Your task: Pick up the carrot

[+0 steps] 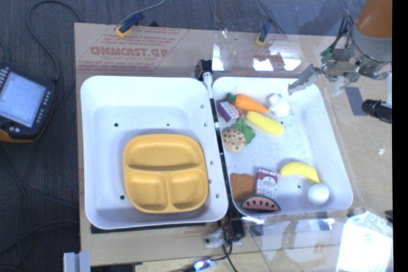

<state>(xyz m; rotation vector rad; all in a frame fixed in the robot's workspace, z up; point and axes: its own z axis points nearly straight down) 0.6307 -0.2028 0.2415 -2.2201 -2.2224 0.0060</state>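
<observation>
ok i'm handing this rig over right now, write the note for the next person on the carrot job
Gripper: hanging over the right bin's upper right corner, holding nothing; finger state unclear.
Carrot: lying in the right bin's upper left part, next to the corn, well to the left of the gripper.
Done: nothing, carrot not lifted.
Left: reach the carrot, grasp it, lift it.

Grey arm (373,41) – orange band (above wrist)

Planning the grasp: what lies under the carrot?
The carrot rests in the right bin, its lower edge against the corn cob. Whatever is directly beneath it is covered.
</observation>
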